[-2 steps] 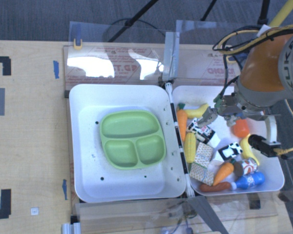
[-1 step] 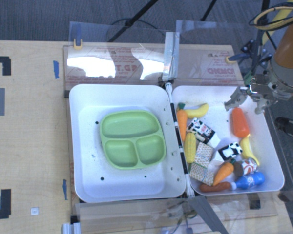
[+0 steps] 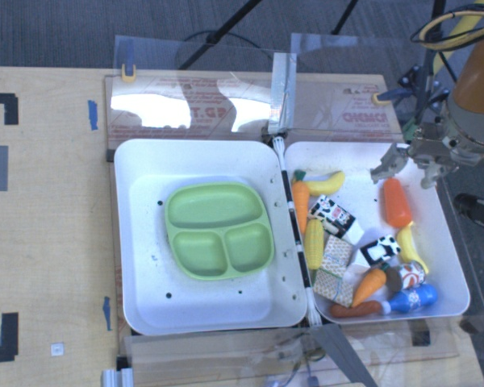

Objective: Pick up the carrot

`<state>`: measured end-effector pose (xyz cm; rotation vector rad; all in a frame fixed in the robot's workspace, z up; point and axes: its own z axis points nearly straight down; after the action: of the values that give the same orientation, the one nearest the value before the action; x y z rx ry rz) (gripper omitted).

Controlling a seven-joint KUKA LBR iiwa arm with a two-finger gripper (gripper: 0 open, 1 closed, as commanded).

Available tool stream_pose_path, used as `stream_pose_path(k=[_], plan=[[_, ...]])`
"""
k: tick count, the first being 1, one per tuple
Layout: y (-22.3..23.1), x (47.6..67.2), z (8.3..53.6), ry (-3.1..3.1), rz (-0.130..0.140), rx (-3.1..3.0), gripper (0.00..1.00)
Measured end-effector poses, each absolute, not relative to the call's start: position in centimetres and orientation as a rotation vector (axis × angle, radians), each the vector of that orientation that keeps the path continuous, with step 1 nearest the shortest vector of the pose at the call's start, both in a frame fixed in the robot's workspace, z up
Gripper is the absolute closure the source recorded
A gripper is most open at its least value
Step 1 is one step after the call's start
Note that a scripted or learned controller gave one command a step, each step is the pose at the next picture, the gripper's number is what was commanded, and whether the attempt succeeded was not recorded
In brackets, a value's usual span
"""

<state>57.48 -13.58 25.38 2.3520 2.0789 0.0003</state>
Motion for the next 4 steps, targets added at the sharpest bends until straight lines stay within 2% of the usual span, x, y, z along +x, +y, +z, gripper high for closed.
stream_pose_path(k=[1,2,3,4], plan=[[-10.2,61.8,33.9,2.102,0.0,2.332,0.0],[-14.1,56.1,21.3,2.34,0.0,2.096,0.0],[-12.4,55.7,10.7,2.609,0.003,1.744,0.0],[-8.6,54.4,18.5,2.454,0.001,1.958,0.0]])
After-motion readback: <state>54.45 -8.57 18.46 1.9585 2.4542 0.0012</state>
